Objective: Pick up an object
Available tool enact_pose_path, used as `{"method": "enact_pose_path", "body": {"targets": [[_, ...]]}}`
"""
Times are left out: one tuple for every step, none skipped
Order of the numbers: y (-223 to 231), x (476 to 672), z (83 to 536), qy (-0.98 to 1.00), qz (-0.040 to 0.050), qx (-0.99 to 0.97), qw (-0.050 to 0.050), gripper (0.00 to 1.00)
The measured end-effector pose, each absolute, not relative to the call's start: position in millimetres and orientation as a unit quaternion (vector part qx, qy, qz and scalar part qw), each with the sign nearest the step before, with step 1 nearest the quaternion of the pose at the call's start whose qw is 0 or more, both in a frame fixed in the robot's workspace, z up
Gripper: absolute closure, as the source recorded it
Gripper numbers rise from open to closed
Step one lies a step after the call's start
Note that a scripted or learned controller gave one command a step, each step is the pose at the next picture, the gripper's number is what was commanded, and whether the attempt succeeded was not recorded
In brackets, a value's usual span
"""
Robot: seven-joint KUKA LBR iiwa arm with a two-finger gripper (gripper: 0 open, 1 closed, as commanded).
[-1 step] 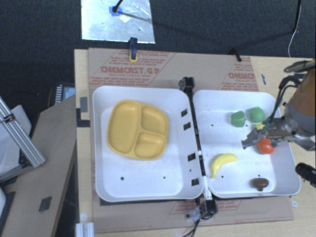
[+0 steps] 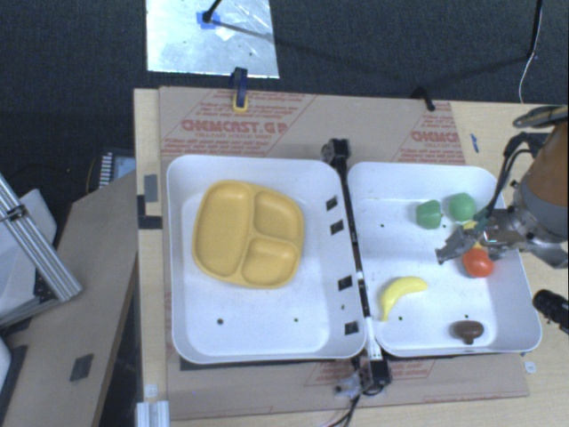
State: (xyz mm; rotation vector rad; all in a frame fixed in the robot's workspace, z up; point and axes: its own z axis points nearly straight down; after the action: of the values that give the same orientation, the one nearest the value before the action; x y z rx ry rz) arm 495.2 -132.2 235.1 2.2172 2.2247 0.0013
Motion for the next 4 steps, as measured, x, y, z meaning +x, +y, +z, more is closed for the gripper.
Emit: {"method": "enact_pose_path", "body": {"targets": [[-133.6,496.0,193.1,0.707,-0.0005,0.707,-0.001,0.0],[-127.2,502.4,135.0,0.708,-0.0007,0.707,-0.002,0.0],[-124.5,508.1,89.6,0.708,0.0064,0.707,0.002,0.0],[-126.7,510.7,103.6,0.708,0.0075,0.706,0.009,1.0]]}}
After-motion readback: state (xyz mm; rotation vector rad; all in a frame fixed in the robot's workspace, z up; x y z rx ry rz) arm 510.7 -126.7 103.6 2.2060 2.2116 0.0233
